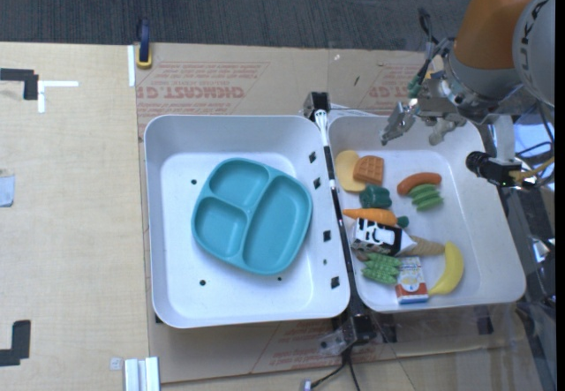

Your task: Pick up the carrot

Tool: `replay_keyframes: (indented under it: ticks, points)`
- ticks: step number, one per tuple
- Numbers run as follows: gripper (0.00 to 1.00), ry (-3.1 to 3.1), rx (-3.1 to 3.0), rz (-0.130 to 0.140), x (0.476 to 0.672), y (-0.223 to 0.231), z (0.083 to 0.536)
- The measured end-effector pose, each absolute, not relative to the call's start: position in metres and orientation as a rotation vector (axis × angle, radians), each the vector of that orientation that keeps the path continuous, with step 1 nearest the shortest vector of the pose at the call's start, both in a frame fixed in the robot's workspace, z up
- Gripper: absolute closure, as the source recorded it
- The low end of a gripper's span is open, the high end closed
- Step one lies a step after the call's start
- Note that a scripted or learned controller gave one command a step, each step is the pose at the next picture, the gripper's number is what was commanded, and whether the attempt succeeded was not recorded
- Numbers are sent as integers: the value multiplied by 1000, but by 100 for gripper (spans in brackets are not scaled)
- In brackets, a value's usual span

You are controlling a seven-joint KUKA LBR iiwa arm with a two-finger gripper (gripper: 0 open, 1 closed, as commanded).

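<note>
Gripper (399, 123) open and unladen, hovering over right bin's (472, 288) far edge. Carrot (371, 215) lying well below, beside broccoli (376, 197).

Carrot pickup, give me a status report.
Claw above right bin's far edge, holding nothing. Carrot lies untouched near bin's left wall. Broccoli and milk carton crowd it.

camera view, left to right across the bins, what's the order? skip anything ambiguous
Teal plate → divider between the bins → carrot → sausage → banana → orange-banded arm, with the gripper over the right bin's far edge.
</note>
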State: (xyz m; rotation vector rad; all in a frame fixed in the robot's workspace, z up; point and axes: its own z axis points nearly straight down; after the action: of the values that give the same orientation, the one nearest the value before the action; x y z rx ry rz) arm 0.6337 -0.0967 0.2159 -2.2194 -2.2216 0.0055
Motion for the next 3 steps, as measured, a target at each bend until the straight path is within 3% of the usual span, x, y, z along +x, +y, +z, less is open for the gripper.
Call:
replay_keyframes:
  ticks: [1,2,3]
  points:
    - [0,-2069,-2361,6,596,-93,106]
    - [0,-2056,-2373,3,536,-101,92]
    - [100,-2051,-2380,-1,538,-102,101]
